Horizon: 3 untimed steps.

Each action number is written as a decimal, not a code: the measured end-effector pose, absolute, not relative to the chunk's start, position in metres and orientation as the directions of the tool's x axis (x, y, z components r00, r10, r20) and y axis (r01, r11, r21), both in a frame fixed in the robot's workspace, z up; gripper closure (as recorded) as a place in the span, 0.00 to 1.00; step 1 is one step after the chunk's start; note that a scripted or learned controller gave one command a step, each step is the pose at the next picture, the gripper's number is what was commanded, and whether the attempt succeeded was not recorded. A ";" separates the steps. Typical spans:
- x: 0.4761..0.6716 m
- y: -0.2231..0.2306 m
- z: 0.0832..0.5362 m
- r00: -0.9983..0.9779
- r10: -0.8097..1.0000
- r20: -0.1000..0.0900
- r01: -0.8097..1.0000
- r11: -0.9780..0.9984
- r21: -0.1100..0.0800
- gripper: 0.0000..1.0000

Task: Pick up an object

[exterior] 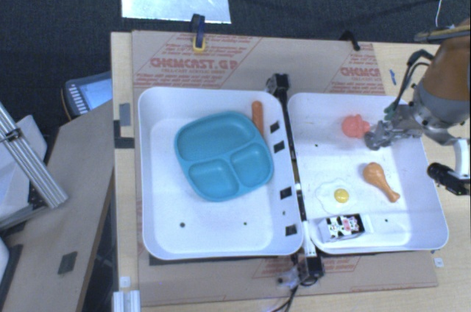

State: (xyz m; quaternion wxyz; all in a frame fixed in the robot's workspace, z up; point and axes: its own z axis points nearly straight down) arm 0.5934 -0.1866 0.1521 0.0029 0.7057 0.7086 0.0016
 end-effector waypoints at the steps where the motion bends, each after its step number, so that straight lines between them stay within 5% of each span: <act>1: 0.595 -0.187 0.207 -0.005 1.000 -0.002 1.000 0.005 0.007 1.00; 3: 0.606 -0.080 0.198 -0.010 1.000 0.002 1.000 0.010 0.001 1.00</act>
